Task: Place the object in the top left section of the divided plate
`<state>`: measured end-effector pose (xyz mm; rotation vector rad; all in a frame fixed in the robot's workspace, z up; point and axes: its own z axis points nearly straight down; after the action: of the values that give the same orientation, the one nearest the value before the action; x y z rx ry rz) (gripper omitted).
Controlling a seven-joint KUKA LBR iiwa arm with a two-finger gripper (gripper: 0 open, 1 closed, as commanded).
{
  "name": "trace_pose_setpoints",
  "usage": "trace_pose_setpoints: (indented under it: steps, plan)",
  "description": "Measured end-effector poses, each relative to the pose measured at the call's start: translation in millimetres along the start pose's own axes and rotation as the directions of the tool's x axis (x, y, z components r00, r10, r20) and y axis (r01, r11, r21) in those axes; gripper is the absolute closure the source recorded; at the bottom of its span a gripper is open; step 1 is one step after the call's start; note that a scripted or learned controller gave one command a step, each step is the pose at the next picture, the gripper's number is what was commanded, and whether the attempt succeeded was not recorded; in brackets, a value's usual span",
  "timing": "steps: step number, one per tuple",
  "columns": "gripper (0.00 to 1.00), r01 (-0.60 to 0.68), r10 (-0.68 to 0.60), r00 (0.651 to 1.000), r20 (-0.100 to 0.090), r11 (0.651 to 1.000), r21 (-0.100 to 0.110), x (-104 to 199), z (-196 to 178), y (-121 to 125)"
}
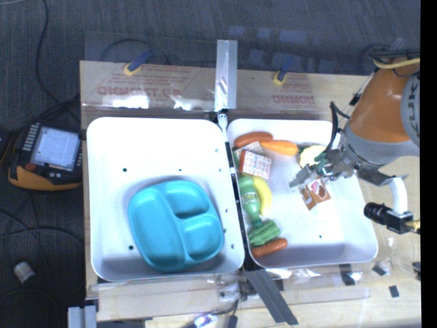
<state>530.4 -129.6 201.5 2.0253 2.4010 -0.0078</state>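
We're hovering the gripper over the right bin, fingers pinching a small brown packet. Grab looks done, so next we're carrying it left to the blue divided plate.

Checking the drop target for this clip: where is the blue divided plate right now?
The blue divided plate lies in the left bin, toward its lower middle, near the divider shared with the right bin that holds the toy food.

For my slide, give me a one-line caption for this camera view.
Gripper above the right bin beside toy food; blue divided plate waits in the left bin.
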Motion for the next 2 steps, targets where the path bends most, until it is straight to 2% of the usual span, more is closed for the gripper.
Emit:
trace_pose_setpoints:
  steps: [1,2]
  plan:
    - [1.0,0.112,-0.112,0.994,-0.002,0.994,-0.002,-25,-55,42]
    - [1.0,0.319,-0.319,0.948,-0.005,0.948,-0.002,-18,86,-20]
